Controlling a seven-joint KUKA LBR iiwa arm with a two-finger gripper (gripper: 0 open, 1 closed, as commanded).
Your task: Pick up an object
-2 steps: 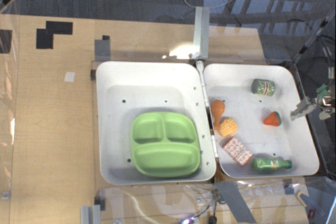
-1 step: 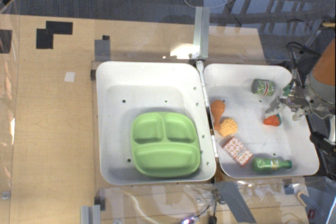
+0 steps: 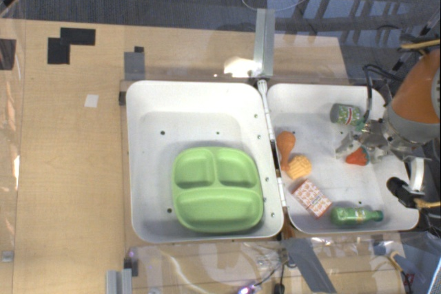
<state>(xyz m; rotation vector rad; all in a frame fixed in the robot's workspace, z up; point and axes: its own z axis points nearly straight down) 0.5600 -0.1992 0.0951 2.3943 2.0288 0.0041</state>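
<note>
Fingers point(image 3: 346, 145) of your gripper point(image 3: 355, 147) look spread apart, low in the right bin point(image 3: 324, 96), and a small red-orange object point(image 3: 356, 158) sits right at their tips; you cannot tell from this angle whether it is actually between them. Just behind the gripper lies a green can point(image 3: 346, 113) on its side. Toward the divider you have an orange carrot-like piece point(image 3: 284, 143) and a waffle-textured piece point(image 3: 298, 166), then a patterned pink box point(image 3: 312, 198) and a green bottle point(image 3: 355, 215) near the front wall. Your left bin point(image 3: 148, 100) holds a green divided plate point(image 3: 217, 189).
</note>
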